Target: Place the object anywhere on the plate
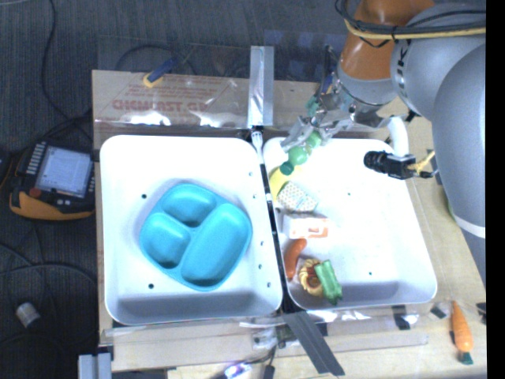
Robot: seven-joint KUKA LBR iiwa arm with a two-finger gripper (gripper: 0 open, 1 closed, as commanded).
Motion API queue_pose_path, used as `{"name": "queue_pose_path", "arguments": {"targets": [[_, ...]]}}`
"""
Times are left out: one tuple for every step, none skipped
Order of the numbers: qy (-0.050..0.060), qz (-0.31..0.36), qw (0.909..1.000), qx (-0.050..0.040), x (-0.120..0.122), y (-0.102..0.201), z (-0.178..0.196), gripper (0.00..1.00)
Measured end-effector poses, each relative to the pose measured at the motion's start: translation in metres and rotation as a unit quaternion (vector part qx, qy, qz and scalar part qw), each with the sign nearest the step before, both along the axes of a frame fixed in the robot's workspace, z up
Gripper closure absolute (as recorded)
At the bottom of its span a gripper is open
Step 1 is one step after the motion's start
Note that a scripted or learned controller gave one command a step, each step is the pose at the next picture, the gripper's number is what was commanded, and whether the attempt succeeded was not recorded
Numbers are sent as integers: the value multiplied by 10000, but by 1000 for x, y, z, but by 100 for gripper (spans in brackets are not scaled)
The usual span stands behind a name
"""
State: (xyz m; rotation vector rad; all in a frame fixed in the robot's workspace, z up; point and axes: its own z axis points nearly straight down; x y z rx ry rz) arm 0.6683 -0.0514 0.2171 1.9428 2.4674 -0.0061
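Note:
A blue plate point(196, 235) with three compartments lies in the left bin point(126, 156). My gripper point(309, 136) hangs over the back left corner of the right bin point(379, 235), close to the divider between the bins. A green knobbly object point(298, 156) sits between its fingers and dangles down to the left, so the gripper is shut on it. The object's lower end hangs just above a yellow item point(277, 179). The plate is well to the left and nearer the front than the gripper.
Along the right bin's left side lie a patterned packet point(297, 198), a white and orange box point(308, 229), an orange sausage shape point(293, 255), a brown piece point(308, 278) and a green piece point(330, 283). A black fixture point(387, 162) sits by the arm.

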Motion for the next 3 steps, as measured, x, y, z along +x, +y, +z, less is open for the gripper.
{"name": "queue_pose_path", "arguments": {"targets": [[12, 283, 9996, 21, -65, 62, -35, 100], [11, 309, 9995, 22, -99, 147, -35, 100], [14, 305, 9995, 24, -99, 146, -35, 0]]}}
